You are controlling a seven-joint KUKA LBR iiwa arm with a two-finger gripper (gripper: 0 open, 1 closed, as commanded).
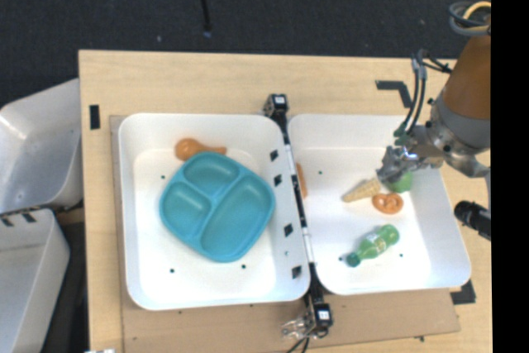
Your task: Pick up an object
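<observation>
Metal pincer [397, 172] low in right bin [438, 260], over green object [400, 179]; finger state unclear.

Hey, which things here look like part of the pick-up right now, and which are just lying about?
In play:
tool, low in the right bin
cream cone and orange ring-shaped piece, closest to it

Lying about:
green bottle
blue divided plate, left bin
orange spoon-like piece
</observation>
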